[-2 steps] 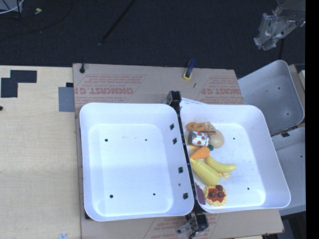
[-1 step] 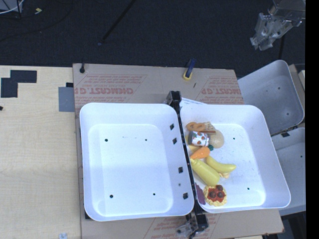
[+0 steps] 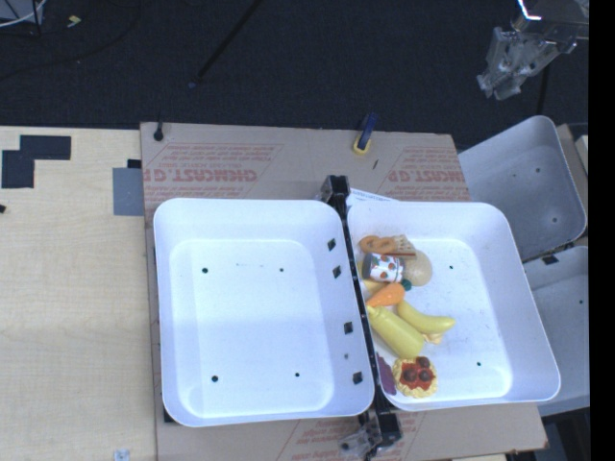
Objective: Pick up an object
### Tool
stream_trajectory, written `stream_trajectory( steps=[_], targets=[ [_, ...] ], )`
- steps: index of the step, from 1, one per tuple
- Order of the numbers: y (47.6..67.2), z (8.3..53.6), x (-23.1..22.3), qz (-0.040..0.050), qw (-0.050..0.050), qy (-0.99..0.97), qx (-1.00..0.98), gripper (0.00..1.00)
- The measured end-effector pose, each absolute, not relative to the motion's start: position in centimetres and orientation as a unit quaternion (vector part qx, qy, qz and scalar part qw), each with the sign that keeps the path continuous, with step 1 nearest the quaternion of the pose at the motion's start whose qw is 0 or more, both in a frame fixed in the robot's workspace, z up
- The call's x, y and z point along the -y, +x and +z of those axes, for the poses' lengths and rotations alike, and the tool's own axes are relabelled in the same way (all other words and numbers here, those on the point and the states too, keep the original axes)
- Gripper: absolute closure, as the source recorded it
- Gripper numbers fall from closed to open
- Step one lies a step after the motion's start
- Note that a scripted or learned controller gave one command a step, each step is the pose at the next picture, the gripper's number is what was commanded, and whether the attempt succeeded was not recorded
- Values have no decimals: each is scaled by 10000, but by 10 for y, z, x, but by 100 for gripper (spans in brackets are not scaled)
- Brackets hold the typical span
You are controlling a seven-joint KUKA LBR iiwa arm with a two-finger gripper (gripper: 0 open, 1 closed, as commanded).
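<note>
Dark floor fills the top of my overhead view, and below it sits a pale wooden bench [image 3: 67, 305] with a brown cardboard sheet [image 3: 250, 166] on which two shallow white bins rest side by side. My gripper [image 3: 507, 65] hangs high in the far right corner, over the dark floor and well away from both bins. It looks small and blurred from here, and I cannot tell how it is set; I see nothing in it.

Everything I might pick lies below and to the left of the gripper, well apart from it. The right bin [image 3: 480, 305] is the nearer one, and its contents are bunched against its left wall, the side farthest from the gripper. In that cluster I see an orange-brown toy [image 3: 384, 246] at the far end, a small can with a red and white label [image 3: 383, 269] touching it, a pale round piece [image 3: 420, 271] just beside the can, a toy carrot [image 3: 386, 296], a yellow banana [image 3: 426, 319], a yellow corn-like piece [image 3: 396, 332], and a small tart with red berries [image 3: 416, 376] at the near end. They overlap, so I cannot separate every edge.

The left bin [image 3: 250, 315] lies farther still from the gripper, beyond a black hinge strip [image 3: 348, 286] between the bins. A grey metal tray [image 3: 528, 190] sits almost directly below the gripper.
</note>
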State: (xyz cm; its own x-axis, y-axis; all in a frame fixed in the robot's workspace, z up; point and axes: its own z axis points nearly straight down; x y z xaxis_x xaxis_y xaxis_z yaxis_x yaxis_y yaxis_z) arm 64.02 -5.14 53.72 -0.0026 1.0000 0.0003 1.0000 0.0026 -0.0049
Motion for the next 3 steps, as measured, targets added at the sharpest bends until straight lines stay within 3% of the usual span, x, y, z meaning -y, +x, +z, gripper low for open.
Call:
stream_trajectory(
  steps=[1,2,3],
  targets=[
    [598,538,44,13,20,-7057,7085,100],
    [646,536,34,15,11,-7051,7091,100],
    [644,537,0,14,19,-7057,7085,100]
  ],
)
